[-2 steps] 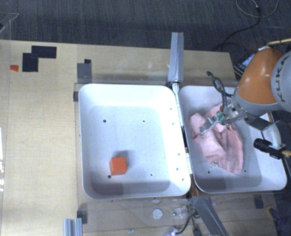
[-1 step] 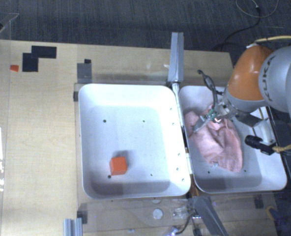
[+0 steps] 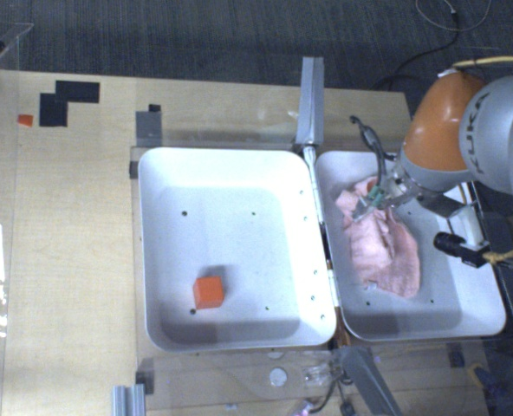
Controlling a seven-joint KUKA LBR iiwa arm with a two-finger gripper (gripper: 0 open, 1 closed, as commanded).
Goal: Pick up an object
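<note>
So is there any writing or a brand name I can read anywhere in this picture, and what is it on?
"KU": dark letters running down the arm's grey casing, cut off at the picture's edge, so the rest of the word cannot be read.
No writing shows on the left bin, the right bin, the orange block or the pink cloth.

A block [image 3: 209, 292] lies in the left bin [image 3: 230, 167]; a cloth [image 3: 382, 250] apparently fills the right bin [image 3: 464, 315].
</note>
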